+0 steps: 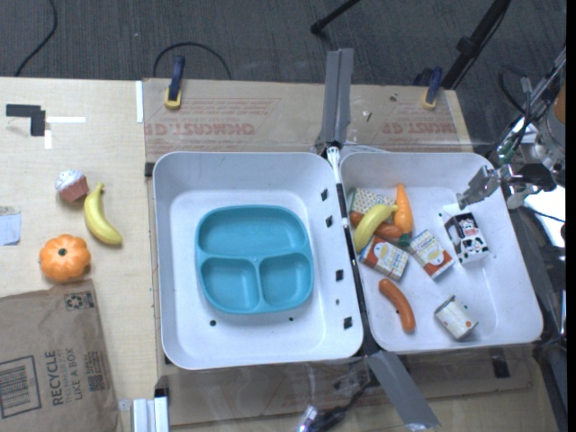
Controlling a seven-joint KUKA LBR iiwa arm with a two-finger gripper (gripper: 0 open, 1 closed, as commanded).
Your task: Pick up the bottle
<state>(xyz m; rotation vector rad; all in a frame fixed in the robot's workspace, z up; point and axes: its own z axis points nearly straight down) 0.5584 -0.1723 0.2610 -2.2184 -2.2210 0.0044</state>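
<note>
The gripper (474,193) hangs over the back right part of the right bin (517,331), just inside its far rim. It is small and partly lost against the arm's cables, so I cannot tell whether it is spread or closed. Nothing shows in its grasp. Just below it in the picture, apart from it, lies a black-and-white carton (468,238).

The bottle (454,319), as far as I can judge, is the small white container with a brownish label. It lies on its side near the front right corner of the same bin, well apart from the gripper and touching nothing else.

Further left in that bin, two small juice boxes (409,256) lie side by side, with a sausage (398,304) in front of them. Behind them, a banana (371,224) and a carrot (403,207) lie close together against a greenish box (364,200).

The left bin (171,241) holds a blue divided tray (255,259) in its middle.

On the wooden bench (90,151) to the left of the bins lie a cupcake (70,185), a second banana (101,216) just beside it and a small pumpkin (65,257). A brown paper bag (49,358) lies at the front.
</note>
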